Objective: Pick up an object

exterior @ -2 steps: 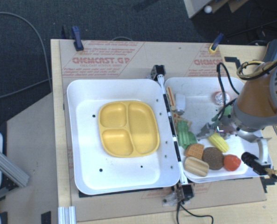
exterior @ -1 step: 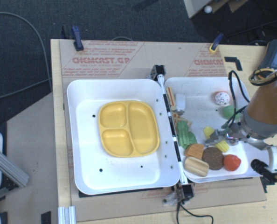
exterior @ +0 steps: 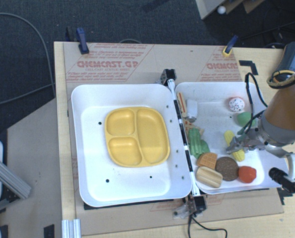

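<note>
The wooden table (exterior: pixel 137 58) is bearing two white bins; the left bin (exterior: pixel 88 148) is holding a yellow divided plate (exterior: pixel 136 136). In the right bin (exterior: pixel 207 90), the gripper (exterior: pixel 235 145) is hovering among toy foods, just above a yellow piece (exterior: pixel 238 155), beside a brown round cookie (exterior: pixel 227 167) and red tomato (exterior: pixel 247 174). Whether it is gripping anything, I cannot tell.

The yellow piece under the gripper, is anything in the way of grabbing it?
Nothing visible lies between the gripper and the small yellow piece; it sits right below. The brown round cookie and red tomato crowd close beside it.
</note>
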Available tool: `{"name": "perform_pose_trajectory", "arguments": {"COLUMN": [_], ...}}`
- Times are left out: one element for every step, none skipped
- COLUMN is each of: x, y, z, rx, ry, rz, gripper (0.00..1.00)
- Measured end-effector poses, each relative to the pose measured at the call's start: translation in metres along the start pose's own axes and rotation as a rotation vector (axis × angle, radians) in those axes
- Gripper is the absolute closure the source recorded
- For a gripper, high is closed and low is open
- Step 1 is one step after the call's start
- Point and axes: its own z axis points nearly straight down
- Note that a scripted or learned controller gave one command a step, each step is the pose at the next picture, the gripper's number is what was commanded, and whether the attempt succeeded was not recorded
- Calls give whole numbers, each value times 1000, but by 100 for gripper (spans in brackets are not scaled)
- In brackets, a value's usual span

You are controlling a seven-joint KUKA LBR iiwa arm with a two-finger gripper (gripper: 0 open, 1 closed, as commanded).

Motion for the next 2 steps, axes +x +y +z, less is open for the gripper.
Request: {"name": "perform_pose_trajectory", "arguments": {"x": [61, 123], "y": [13, 50], "z": [10, -91], "rx": [2, -1], "ry": [1, 0], "rz": [-2, -3], "gripper": [100, 100]}}
